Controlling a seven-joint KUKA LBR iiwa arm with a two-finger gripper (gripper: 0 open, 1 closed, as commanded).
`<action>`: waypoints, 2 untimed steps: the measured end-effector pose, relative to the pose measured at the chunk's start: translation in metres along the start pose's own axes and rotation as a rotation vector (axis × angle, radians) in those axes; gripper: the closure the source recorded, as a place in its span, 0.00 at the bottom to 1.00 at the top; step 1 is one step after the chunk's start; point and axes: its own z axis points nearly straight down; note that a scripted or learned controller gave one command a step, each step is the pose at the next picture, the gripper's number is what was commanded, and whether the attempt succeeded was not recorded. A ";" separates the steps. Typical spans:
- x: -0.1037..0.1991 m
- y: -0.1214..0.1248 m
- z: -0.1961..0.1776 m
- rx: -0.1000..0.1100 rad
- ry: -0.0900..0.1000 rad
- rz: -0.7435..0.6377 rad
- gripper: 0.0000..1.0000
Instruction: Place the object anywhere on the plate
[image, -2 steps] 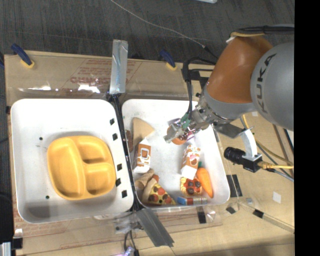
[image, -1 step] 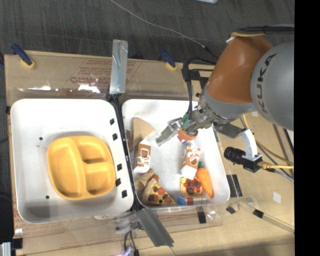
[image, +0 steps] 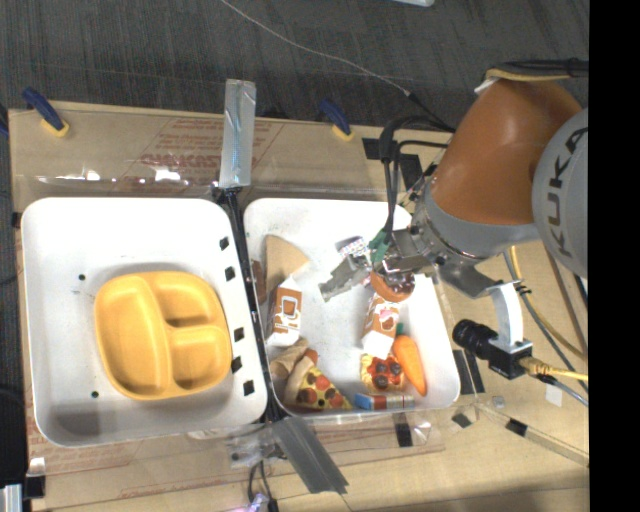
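Tool (image: 372, 268) over right bin (image: 330, 215), fingers' state cannot be told. Yellow plate (image: 160, 330) in left bin (image: 60, 240). Toy carrot (image: 409, 364), pizza slice (image: 312, 385) and carton (image: 287, 311) lie in right bin.

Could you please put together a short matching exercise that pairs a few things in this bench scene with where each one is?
Things:
1. yellow plate
2. carrot
3. pizza slice
4. gripper

Places:
A. front of the right bin, left of the carrot
B. in the left bin
C. above the right bin's middle
D. by the right bin's right wall

Pairs: 1-B, 2-D, 3-A, 4-C
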 end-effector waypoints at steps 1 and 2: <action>0.037 -0.003 0.027 0.006 0.002 0.181 0.00; 0.050 -0.001 0.051 0.008 0.002 0.392 0.00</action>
